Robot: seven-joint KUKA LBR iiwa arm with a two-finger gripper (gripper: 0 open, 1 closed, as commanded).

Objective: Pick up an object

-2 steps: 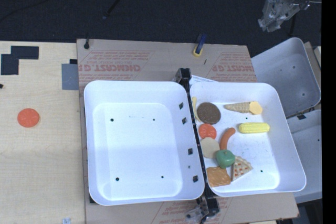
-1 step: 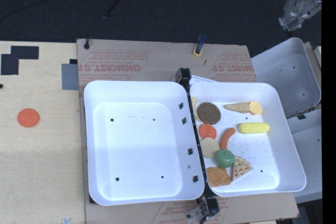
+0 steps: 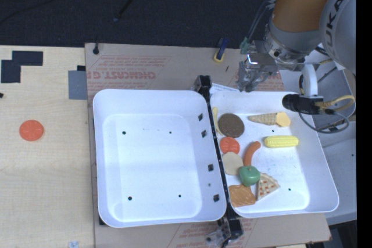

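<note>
Approach step, nothing grasped yet; claw (image 3: 251,79) hangs above right bin's (image 3: 323,182) far rim, can't tell its state; toy food clustered in that bin, brown cookie (image 3: 231,125) nearest; next likely needs descent onto one piece.

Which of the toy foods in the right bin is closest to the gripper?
The brown cookie, at the pile's top edge nearest the gripper.
</note>
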